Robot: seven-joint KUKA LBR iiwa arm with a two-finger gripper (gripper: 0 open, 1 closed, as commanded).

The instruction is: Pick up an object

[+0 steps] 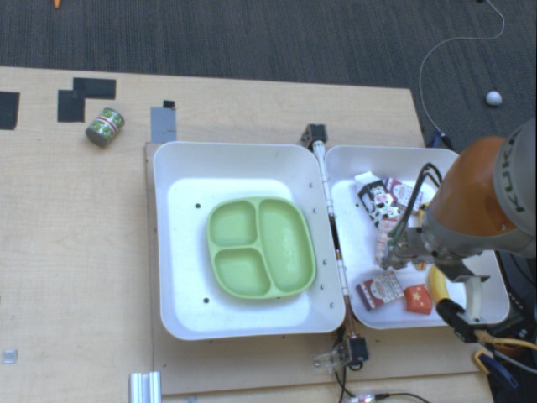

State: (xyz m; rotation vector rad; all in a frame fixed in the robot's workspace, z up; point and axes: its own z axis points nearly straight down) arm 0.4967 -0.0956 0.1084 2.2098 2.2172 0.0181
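The right bin (346,179) holds several small items: a black-and-white patterned pack (379,201), a red-and-grey packet (382,290), a red block (418,300) and a yellow piece (438,282). My gripper (393,257) reaches down into this bin from the right. It sits just above the red-and-grey packet and below the patterned pack. The grey wrist and orange band (474,196) cover the bin's right half. Nothing is visibly lifted.
The left bin (180,225) holds a green three-part plate (260,248). A green can (105,128) lies on the bench at far left, near black tape marks. A clamp (315,134) stands between the bins at the back. Cables lie at the front right.
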